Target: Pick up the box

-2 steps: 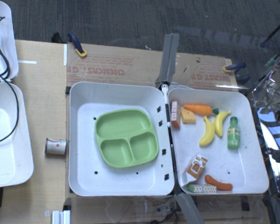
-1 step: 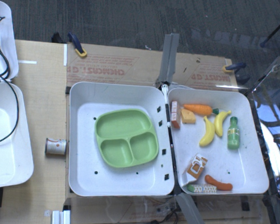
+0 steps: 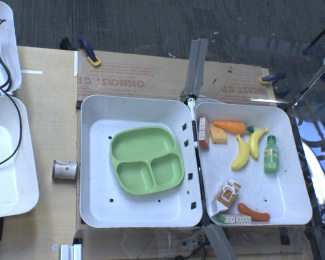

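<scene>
Orange-white box (image 3: 228, 193) lies in the right bin (image 3: 290, 189) — seemingly flat.

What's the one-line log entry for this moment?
box: lying in right bin, near front | sausage: beside it | green plate: left bin | pick: not started

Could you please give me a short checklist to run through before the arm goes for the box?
1. Box located: ok, it lies in the right bin, towards the near edge.
2. Top of box free: ok, nothing rests on it.
3. Room around box: not ok on the near side, where the red sausage and a small packet lie close.
4. Box square to the bin walls: not ok, it lies askew.
5. Other items kept apart: ok, bananas, green bottle and carrot lie farther back.
6. Gripper state: cannot tell.
</scene>
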